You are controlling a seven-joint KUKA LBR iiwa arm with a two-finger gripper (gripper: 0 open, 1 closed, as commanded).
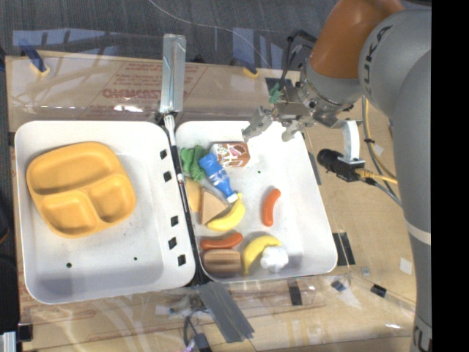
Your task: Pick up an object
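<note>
My gripper (272, 129) hangs over the far right part of the right bin (308, 204), its two grey fingers spread apart and open, nothing between them. Just left of it lies a small brown and white carton (231, 154). Below that, a blue bottle (218, 175) slants across a green leafy toy (192, 161). A red sausage (270, 205) lies alone mid-bin. Two bananas (229, 215) (256, 248), a hot dog (221, 240), a brown bun (221, 261), a white lump (275, 258) and a tan wedge (210, 207) crowd the near left.
The left bin (88, 270) holds a yellow divided tray (79, 188). A grey metal bar (173, 75) stands at the back between the bins. The arm's large grey body fills the right side above the bench.
</note>
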